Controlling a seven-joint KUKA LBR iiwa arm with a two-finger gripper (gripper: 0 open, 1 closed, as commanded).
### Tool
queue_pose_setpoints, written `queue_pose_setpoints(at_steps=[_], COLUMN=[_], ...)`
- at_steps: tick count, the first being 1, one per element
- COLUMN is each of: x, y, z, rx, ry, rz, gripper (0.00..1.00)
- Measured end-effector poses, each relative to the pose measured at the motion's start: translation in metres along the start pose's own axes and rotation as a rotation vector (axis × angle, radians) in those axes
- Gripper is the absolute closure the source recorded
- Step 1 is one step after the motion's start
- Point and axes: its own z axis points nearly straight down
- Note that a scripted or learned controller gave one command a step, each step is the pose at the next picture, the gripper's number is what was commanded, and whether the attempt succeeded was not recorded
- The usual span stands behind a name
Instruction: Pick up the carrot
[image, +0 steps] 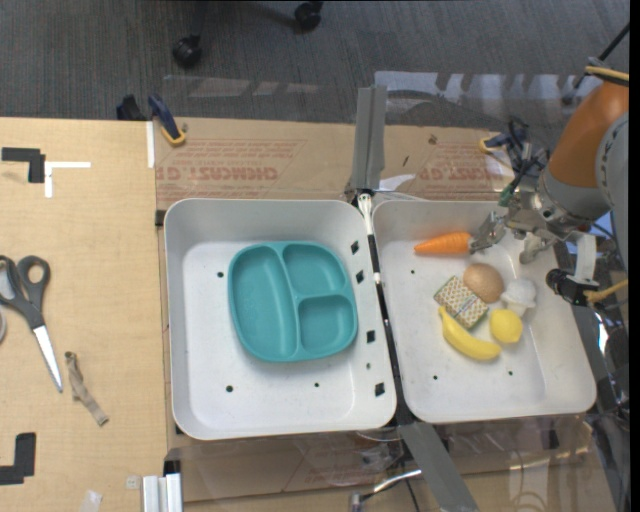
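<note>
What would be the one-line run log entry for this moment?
carrot: lying in right bin, not held | gripper: at carrot's right end | phase: reaching to grasp

Mirrored, unreadable red print on cardboard (262, 160)

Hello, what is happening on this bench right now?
A grey robot arm with an orange band reaches in from the right over the right bin. Its hand is near the thick end of the carrot, which lies at the back of that bin and is not lifted. A banana, a lemon, a brown egg-like item and a patterned block lie in the same bin. The left bin holds a teal divided plate.
</note>
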Motion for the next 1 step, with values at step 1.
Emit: queue_pose_setpoints(at_steps=[1], x=[0.0623], y=[-0.0185], z=[0.0153], rx=[0.028], ry=[-0.012], rz=[0.231], gripper=[0.00])
